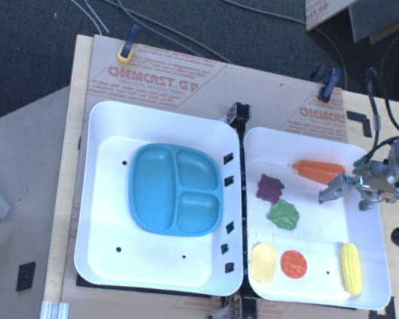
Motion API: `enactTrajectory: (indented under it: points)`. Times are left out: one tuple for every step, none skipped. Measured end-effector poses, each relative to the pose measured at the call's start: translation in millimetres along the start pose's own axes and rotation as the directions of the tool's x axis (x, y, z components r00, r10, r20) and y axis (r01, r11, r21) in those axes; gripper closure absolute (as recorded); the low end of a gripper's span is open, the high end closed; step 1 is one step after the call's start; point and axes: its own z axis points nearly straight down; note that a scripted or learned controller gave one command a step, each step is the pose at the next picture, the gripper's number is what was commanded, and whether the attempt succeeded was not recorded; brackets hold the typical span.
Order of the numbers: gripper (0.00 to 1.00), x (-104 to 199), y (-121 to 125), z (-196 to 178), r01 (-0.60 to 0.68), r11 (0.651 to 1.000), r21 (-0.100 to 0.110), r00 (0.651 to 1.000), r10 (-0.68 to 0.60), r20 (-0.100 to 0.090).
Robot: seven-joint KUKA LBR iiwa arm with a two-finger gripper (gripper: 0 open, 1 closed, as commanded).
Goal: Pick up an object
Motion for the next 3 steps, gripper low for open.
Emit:
enactTrajectory:
  points:
    - [0.00, 0.5, 3.2, -8.2, 0.004, 1.000, -0.015, 1.000, -0.004, 0.003]
    - [0.00, -3.5, 1.8, 54.3, 0.003, 1.000, -0.008, 1.000, -0.003, 0.001]
    - [0.00, -2.9, 2.1, 106.8, 0.004, 1.000, -0.010, 1.000, -0.004, 0.002]
